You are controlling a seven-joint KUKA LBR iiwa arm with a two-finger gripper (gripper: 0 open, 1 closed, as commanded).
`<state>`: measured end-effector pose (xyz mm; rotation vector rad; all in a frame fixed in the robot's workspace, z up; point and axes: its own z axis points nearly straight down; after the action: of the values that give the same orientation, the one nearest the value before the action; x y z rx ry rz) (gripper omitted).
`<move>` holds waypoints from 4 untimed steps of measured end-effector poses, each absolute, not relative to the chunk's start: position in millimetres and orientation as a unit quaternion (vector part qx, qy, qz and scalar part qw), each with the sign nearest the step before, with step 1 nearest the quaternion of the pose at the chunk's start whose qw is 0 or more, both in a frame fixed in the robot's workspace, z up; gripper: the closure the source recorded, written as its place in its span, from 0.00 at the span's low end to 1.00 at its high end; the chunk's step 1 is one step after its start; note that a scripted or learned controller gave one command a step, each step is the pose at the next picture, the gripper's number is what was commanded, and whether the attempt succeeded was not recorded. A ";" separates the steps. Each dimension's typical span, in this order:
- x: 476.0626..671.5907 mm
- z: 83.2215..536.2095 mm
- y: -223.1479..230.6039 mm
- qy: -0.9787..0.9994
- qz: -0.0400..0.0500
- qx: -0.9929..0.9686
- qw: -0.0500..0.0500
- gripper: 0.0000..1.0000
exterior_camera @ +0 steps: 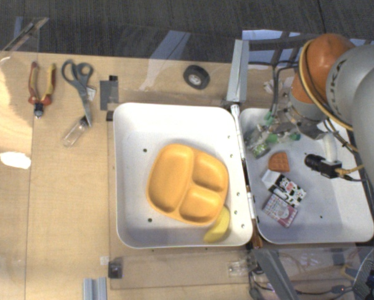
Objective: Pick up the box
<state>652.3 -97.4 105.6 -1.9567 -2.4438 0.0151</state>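
1. Wooden table [62,217] carrying two white bins side by side.
2. Left bin [131,124] holding a yellow three-compartment tray [188,183], with a yellow banana-like piece [218,227] at the tray's lower right corner.
3. Right bin [349,217] under the grey and orange arm [343,74] reaching in from the right.
4. Hand [277,127] low at the right bin's upper left corner, over a greenish clutter [260,144]; fingers impossible to make out.
5. Box [287,189], white with dark print, flat near the right bin's left side, well below the hand, a pinkish packet [279,210] touching its lower edge.
6. Small brown piece [279,162] just above the box.
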 end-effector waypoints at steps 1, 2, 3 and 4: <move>574.1 123.2 -111.1 -0.820 -0.002 -0.573 -0.003 0.00; 623.4 88.5 -96.4 -0.842 -0.002 -0.540 -0.004 0.00; 564.7 186.9 -53.2 -0.870 -0.003 -0.493 -0.004 0.00; 585.2 135.3 -75.5 -0.812 -0.002 -0.584 -0.005 0.00</move>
<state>585.2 -75.5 135.3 -1.8414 -2.5578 -0.0067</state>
